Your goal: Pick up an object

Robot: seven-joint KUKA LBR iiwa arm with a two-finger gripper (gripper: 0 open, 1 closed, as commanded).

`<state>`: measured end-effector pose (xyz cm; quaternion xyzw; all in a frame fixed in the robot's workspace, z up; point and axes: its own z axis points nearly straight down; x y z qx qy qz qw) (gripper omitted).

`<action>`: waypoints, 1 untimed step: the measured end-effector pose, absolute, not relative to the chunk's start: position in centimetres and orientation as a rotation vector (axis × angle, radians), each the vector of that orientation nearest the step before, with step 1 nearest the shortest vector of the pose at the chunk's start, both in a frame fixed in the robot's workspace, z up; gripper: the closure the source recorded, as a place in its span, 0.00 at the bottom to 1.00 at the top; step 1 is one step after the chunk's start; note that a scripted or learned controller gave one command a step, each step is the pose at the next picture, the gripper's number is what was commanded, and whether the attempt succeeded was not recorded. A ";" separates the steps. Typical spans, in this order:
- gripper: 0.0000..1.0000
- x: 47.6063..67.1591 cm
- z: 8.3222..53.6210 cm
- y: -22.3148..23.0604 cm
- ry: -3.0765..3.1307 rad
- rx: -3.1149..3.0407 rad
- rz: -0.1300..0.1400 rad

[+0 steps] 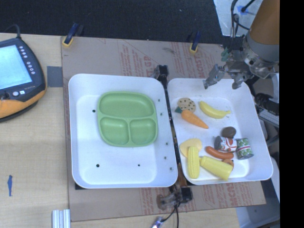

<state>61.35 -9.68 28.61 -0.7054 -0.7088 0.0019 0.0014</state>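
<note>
Gripper (223, 78) hovering over far edge of right bin (259, 127), jaws spread, gripping nothing. Banana (213, 110) lying just below jaws, carrot (193, 118) beside it. Banana looking light, rigid, smooth plastic; likely slipping unless pinched across middle of curve.

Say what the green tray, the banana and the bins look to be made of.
Green tray: probably moulded plastic, matte, one even colour with rounded compartments.
Banana: likely toy plastic, smooth, uniform yellow, slight sheen.
Bins: seemingly thin white plastic, smooth, rounded corners and raised rims; the look leaves it open.
</note>
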 end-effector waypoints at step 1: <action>0.00 58.5 14.4 -11.4 -2.224 -2.212 0.010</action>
